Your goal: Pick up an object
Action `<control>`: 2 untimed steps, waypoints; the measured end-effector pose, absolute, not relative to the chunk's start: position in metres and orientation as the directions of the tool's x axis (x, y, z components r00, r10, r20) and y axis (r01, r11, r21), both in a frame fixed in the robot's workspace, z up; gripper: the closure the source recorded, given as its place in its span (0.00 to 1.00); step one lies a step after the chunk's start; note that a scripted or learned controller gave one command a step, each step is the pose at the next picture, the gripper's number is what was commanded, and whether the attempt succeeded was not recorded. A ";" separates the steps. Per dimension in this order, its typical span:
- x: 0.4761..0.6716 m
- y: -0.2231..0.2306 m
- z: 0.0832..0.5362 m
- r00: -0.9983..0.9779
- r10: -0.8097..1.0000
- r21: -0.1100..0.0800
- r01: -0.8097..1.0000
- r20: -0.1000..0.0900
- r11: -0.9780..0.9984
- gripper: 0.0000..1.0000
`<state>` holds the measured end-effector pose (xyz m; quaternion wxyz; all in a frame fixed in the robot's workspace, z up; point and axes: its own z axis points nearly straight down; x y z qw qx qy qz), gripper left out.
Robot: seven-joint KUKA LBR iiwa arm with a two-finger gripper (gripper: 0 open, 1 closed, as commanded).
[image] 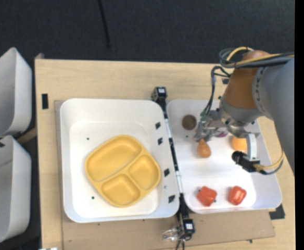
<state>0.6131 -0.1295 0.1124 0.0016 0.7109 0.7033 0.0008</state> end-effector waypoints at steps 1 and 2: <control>0.614 -0.132 0.156 0.010 1.000 0.005 1.000 -0.001 -0.010 1.00; 0.620 -0.129 0.201 -0.002 1.000 0.006 1.000 -0.001 0.002 1.00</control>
